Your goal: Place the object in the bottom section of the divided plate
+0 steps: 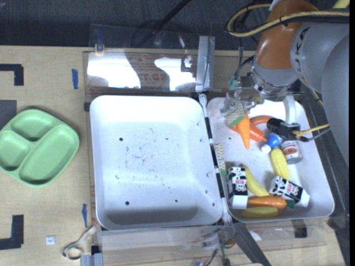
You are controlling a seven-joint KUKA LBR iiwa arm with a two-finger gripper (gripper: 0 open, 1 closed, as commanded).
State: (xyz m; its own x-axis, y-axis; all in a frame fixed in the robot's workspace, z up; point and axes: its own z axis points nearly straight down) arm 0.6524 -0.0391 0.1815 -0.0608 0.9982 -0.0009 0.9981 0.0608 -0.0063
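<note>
The green divided plate (37, 146) lies on the bench at the far left, outside both bins. Its largest section (51, 152) faces the lower right, with two smaller sections above it. My gripper (237, 105) hangs over the far left corner of the right bin (320, 170), beneath the orange wrist band. Directly under it lies an orange toy carrot (244, 131), whose green top points up toward the gripper. The wrist hides whether the carrot is touched.
The right bin also holds a corn cob (279, 163), a banana (255, 183), two cow-patterned cartons (237, 180) (289, 190), a small can (291, 150) and a hot dog (265, 202). The left bin (150, 154) lies between the arm and the plate.
</note>
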